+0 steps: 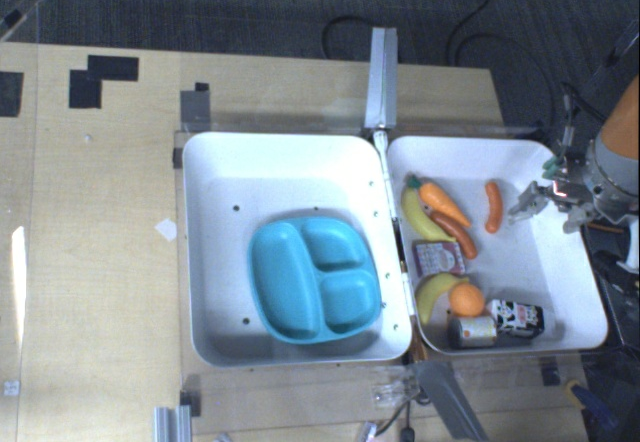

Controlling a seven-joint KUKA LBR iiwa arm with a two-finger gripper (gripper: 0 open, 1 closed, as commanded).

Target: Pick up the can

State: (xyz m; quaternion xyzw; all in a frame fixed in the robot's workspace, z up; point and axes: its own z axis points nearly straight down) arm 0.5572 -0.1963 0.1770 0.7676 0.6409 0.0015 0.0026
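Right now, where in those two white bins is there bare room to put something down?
Left bin: bare floor around the blue tray, widest along the far wall and left side. Right bin: bare between the sausage and the right wall. Crowded along its left side and near corner, around the can.

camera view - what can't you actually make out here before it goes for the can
- Can: lies at the right bin's near edge; its label is too small to read.
- Gripper: small and blurred at the bin's right rim, so finger state is unclear.
- Arm: cut off by the right edge.
- Bananas: partly covered by the carrot, packet and orange.
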